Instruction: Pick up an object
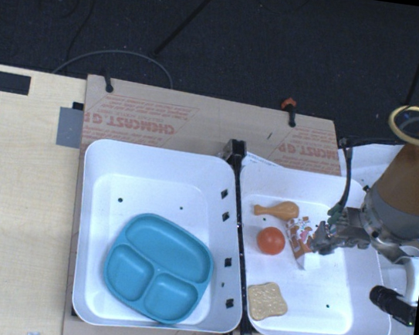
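- Pale wooden desk (10, 195) under a cardboard sheet (200, 126), with dark floor and loose cables behind.
- Two white bins side by side on the cardboard: left bin (106, 179), right bin (328, 313).
- Blue plate (157, 267) with three compartments lying flat in the left bin, toward its near edge.
- In the right bin, near the divider: drumstick (277, 210) at the far side, red ball (270, 241) just in front of it, bread slice (266, 301) near the front edge, well apart from the ball.
- Small reddish packet (299, 235), too blurred to name for sure, just right of the ball.
- Arm (408, 193) reaching in from the right, orange band above grey wrist.
- Claw (317, 240) low over the right bin, tips at the packet's right edge, perhaps touching it.
- Claw's spread impossible to tell; nothing seen between its fingers.
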You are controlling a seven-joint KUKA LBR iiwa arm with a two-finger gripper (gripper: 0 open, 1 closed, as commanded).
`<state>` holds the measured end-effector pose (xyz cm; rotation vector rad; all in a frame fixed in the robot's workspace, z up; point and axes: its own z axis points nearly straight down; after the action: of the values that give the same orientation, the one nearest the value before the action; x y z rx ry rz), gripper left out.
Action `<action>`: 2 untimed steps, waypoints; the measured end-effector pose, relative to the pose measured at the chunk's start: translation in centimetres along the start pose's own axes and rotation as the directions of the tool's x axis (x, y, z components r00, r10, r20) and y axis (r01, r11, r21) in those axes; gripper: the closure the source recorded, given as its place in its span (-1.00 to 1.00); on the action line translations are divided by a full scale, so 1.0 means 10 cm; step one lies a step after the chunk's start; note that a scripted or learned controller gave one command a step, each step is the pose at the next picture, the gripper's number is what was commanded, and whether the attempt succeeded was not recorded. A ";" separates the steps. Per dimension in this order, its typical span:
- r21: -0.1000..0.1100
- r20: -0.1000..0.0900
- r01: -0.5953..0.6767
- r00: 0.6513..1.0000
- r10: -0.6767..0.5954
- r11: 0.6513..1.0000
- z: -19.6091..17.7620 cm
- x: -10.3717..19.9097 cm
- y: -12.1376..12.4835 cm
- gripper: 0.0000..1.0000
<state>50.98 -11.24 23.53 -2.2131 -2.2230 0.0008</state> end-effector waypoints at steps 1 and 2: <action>0.001 0.000 0.000 1.000 0.000 1.000 0.07 0.45 -0.07 1.00; 0.001 0.000 0.000 1.000 0.000 1.000 0.01 1.00 -0.14 1.00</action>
<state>49.58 -1.23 23.47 -2.2127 -2.2223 0.0019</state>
